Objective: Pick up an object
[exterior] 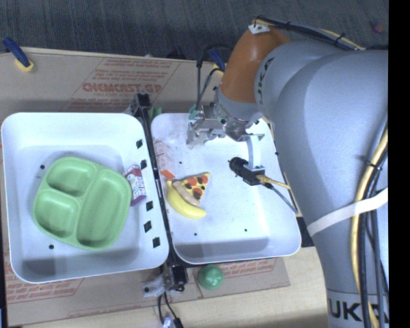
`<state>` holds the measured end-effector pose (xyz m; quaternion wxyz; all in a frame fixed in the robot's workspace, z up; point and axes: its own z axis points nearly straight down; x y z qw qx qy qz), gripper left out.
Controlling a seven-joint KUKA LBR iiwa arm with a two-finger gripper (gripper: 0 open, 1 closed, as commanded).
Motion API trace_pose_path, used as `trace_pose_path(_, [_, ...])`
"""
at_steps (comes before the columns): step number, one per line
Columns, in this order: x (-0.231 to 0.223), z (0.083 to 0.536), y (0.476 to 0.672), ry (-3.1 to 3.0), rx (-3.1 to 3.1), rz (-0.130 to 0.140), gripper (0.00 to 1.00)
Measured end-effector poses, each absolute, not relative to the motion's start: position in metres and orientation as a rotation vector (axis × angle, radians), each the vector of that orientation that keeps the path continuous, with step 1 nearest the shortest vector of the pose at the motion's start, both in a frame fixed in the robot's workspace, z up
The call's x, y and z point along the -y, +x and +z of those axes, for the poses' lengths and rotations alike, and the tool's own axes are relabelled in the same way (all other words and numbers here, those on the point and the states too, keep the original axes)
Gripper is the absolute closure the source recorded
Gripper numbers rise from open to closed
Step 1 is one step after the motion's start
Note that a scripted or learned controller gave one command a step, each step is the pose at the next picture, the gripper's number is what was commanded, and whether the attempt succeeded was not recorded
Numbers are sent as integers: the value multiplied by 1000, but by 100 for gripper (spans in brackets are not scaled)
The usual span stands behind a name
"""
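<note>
Plainly, the approach step is in hand: the end effector [206, 130] hangs over the right bin [283, 234]'s far end; I cannot tell its state. The banana [184, 204] and pizza slice [194, 184] lie mid-bin, touching; next it must descend over one.

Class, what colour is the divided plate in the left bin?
Light green, seen in the camera view: the three-compartment plastic plate.

Table [75, 80], cardboard-covered: bore two white bins [27, 265] [280, 241] side by side; a green ball [210, 277] lay near the right bin.
</note>
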<state>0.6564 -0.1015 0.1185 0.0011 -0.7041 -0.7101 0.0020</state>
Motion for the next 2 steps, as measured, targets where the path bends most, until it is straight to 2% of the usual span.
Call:
trace_pose_path(1, [22,193,597,-2210,2231,1,100])
trace_pose_path(2, [47,213,544,-2214,2227,5,100])
